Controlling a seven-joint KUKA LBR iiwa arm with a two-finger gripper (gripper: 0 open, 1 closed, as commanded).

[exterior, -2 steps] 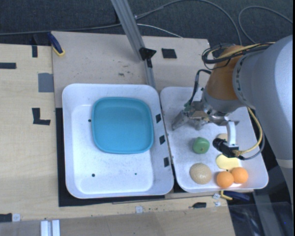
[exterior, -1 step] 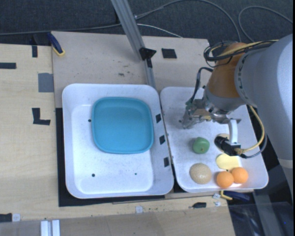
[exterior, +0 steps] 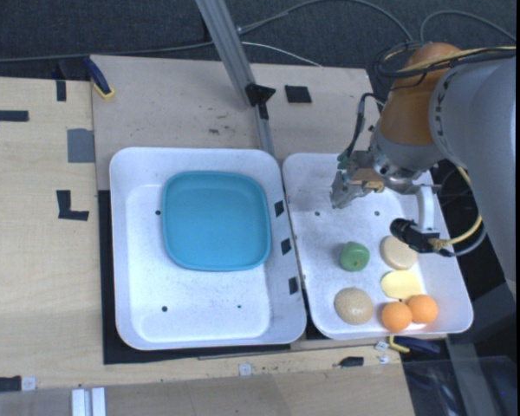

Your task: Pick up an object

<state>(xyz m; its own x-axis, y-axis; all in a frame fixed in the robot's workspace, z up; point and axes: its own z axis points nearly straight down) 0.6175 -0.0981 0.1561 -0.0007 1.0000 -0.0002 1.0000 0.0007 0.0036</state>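
**No readable text in view**

No words, labels, brand marks, numbers or signs can be made out on anything here. The pale wooden counter point(exterior: 35, 258) carries dark tape patches, but they are plain strips and squares with no lettering. The two shallow white plastic bins point(exterior: 139, 319) show only small dark specks, too fine to be read as characters. The square turquoise plastic plate point(exterior: 215, 220) has an unmarked face. The grey arm with the orange band point(exterior: 416, 102) bears no legible marking at this size.
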